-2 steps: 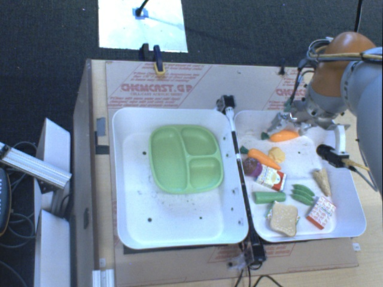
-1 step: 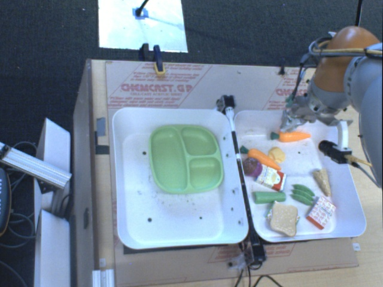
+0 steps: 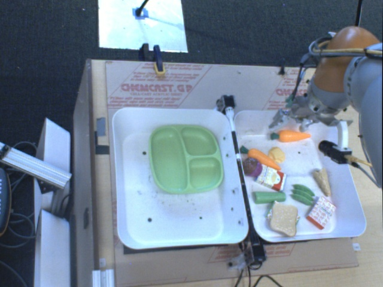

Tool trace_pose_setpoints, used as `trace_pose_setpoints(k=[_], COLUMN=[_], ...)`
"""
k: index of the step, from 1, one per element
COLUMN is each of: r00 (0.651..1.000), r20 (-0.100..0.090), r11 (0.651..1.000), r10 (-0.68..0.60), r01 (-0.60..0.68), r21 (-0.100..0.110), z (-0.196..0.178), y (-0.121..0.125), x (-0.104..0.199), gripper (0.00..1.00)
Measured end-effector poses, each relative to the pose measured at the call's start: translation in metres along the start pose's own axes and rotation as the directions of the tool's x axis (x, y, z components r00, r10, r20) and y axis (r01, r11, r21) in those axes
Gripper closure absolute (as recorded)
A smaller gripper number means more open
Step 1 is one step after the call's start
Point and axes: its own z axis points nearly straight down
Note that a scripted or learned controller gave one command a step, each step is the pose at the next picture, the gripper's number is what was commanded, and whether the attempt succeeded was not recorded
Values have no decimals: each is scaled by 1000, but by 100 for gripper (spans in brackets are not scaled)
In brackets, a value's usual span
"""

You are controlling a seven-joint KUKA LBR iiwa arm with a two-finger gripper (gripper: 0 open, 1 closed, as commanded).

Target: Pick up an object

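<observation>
Bench bears two white bins; right bin (image 3: pixel 359 217) holds toy food. Gripper (image 3: pixel 291 116) hovers at far end, fingers spread, grasping nothing. Carrot (image 3: pixel 291 136) lies just below claw, nearer camera, long axis across bin. Judgement: short drop reaches it.

The arm (image 3: pixel 359 76) is a stout, rounded thing, mostly pale grey with a smooth, slightly glossy shell. Above the wrist sits a bulging orange band (image 3: pixel 350 43), dome-shaped and catching the light on top. Thin dark cables (image 3: pixel 335 49) loop across and around the orange part, one curling out at its side. Below it the wrist narrows into darker grey metal, angular and cluttered with small parts, ending in the gripper (image 3: pixel 294 117), whose details are too small to make out.
</observation>
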Motion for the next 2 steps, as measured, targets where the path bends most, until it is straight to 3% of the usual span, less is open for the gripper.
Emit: trace_pose_setpoints(k=[1, 2], r00=[1000, 1000], r20=[-1, 2], r11=[1000, 1000], r10=[2, 0], r01=[-2, 0], r21=[-4, -6], z=[24, 16], y=[1, 1], x=[-16, -16], gripper=[0, 100])
